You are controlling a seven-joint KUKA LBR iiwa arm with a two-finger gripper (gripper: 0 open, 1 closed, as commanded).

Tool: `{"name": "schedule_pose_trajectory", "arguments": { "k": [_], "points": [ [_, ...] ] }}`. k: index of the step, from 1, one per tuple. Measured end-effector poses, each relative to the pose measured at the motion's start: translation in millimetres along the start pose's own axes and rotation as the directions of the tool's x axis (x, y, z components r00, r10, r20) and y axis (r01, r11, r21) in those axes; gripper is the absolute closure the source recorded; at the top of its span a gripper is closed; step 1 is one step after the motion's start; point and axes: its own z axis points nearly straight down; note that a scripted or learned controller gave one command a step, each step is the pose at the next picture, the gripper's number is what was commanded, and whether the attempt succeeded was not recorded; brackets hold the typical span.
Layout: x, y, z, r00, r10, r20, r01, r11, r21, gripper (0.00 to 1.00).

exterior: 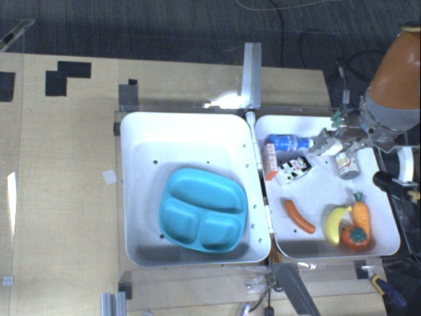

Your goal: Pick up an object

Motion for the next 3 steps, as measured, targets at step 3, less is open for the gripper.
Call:
{"name": "schedule_pose_trajectory", "arguments": {
  "k": [3],
  "points": [
    [11.9, 29.1, 140.2, 0.991, 0.133, -0.002, -0.133, 0.991, -0.008, 0.00]
  ]
}}
